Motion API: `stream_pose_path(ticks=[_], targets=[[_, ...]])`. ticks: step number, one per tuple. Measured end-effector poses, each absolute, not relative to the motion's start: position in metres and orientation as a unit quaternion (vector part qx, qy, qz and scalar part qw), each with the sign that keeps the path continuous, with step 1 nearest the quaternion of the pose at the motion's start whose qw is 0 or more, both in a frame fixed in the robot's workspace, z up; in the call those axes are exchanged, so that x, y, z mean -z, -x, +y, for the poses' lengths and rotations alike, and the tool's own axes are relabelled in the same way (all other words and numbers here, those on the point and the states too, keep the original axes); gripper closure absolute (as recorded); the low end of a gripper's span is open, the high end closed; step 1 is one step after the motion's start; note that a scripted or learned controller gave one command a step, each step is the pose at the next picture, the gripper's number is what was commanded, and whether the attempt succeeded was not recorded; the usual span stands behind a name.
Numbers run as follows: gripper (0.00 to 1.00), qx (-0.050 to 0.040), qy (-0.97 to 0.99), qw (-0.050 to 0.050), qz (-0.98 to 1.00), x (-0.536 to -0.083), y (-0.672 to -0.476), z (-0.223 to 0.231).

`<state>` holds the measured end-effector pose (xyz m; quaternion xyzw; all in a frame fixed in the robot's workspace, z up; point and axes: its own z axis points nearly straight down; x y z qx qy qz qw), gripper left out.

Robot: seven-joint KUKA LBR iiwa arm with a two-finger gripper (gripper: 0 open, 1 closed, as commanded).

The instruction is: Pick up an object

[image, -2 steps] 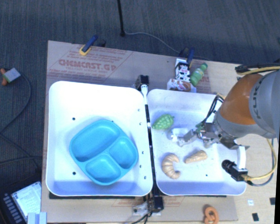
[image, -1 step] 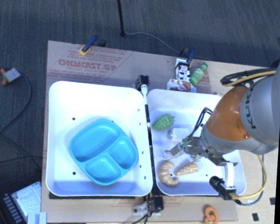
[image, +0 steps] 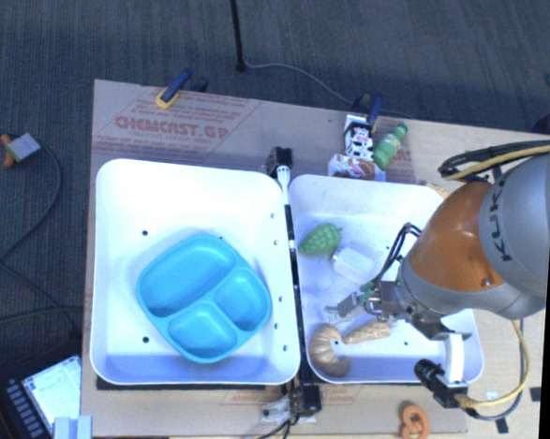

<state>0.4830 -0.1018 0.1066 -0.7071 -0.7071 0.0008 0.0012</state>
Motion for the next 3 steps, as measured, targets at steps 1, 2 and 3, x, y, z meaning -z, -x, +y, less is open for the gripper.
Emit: stream_pose_path(ticks=[1, 2, 3], targets=[[1.00, -0.0007, 0.707, 0.002, -0.707, -0.116, -0.483, -0.101], [1.00, 0.0005, 0.707, -0.002, -0.707, -0.234, -0.562, -0.090], [1.00, -0.0002, 0.707, 0.000, -0.708, -0.236, -0.552, -0.036]])
